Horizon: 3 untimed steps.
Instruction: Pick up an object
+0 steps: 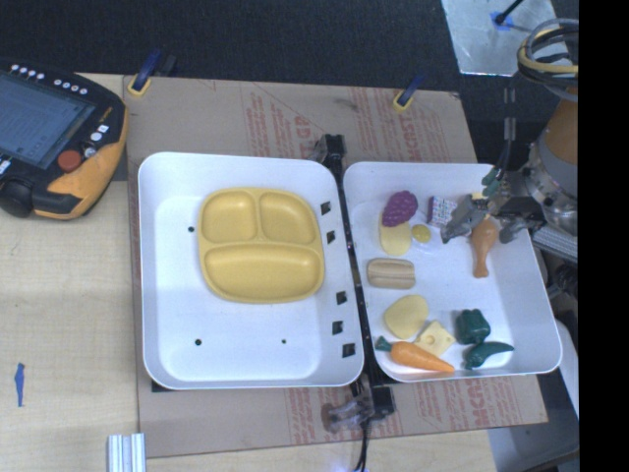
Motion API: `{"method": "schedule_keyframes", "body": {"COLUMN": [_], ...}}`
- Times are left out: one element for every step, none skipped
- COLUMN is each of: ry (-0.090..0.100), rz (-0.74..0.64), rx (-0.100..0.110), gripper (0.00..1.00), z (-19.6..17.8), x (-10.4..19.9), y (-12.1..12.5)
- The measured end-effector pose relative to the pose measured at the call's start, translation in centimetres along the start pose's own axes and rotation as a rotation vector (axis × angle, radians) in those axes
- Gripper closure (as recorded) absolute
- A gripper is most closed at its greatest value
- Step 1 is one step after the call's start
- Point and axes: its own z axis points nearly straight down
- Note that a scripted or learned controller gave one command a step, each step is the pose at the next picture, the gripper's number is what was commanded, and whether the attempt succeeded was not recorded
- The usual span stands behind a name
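Jaws are seen spread, dark fingers splayed to either side of the drumstick [482,247], whose upper end lies between them; whether it is actually gripped cannot be told from this angle. Gripper [484,222] is placed over the upper right of the right bin [536,273], the arm entering from the right edge. Drumstick is noted as orange-tan, lying lengthwise on the bin floor, narrow end toward the near side.

Just left of the gripper a small wrapped item [438,208] is seen, possibly a candy. Further left: purple grapes [399,206], a yellow piece [395,239], a bread roll [391,273]. Nearer the front: a potato-like lump [405,315], cheese wedge [437,338], carrot [418,357], green pepper [475,326].

Left bin [167,264] is occupied by a yellow divided plate [261,244]. A teach pendant [54,141] is recorded on the bench at far left.
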Motion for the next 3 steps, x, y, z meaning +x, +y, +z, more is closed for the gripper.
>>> {"method": "schedule_keyframes", "body": {"ry": [0.001,-0.001,-0.001], "rz": [-0.004,-0.002,-0.003], "rx": [0.011,-0.002,0.0], "gripper": [0.0,0.0,1.0], "z": [15.4,19.1,17.8], "x": [1.6,0.9,0.8], "y": [6.6,13.3,13.2]}}
